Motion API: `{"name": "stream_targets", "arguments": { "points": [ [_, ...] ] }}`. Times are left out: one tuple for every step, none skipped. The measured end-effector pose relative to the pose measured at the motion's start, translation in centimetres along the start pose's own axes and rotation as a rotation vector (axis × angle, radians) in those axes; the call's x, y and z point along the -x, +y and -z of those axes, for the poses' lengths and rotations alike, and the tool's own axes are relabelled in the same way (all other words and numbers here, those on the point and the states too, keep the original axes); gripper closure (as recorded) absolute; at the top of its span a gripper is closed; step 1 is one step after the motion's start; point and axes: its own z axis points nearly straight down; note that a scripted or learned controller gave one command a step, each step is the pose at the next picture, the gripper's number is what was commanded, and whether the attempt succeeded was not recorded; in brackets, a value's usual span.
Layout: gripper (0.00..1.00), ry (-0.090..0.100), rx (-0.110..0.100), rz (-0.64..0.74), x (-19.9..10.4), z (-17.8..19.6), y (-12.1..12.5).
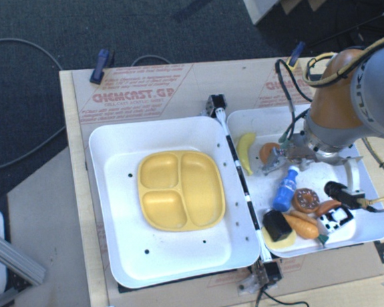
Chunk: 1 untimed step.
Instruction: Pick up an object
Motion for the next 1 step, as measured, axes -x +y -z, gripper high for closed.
{"name": "stream_targets", "arguments": {
  "points": [
    [0.0, -0.003, -0.01, 0.002, -0.08, -0.96, 8.3]
  ]
}}
